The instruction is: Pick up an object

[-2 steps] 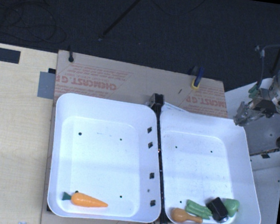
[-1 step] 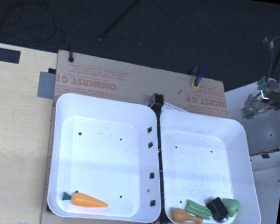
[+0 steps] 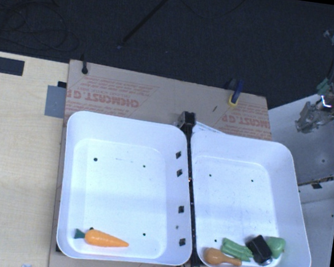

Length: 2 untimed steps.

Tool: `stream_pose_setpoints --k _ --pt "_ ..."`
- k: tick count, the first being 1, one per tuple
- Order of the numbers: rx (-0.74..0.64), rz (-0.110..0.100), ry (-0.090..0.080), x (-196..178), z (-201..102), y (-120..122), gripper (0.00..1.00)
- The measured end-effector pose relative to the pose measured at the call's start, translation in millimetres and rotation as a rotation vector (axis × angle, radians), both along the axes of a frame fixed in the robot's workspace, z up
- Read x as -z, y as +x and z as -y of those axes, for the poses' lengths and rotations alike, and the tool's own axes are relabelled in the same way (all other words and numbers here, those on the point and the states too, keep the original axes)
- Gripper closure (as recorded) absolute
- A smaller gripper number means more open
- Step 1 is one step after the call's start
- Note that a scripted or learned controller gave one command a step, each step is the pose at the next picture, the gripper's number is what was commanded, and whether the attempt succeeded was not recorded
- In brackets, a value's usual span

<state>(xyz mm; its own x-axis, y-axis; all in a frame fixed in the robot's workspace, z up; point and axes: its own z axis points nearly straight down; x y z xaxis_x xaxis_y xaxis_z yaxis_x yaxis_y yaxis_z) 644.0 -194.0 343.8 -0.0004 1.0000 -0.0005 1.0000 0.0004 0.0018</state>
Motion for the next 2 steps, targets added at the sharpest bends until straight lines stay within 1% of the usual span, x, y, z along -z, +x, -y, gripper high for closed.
stream_pose_setpoints --k 1,2 --pt "-0.002 0.001 0.000 -45.9 -27.8 0.4 1.00" --pt "0.000 -0.002 -0.001 -45.6 -22.9 0.2 1.00"
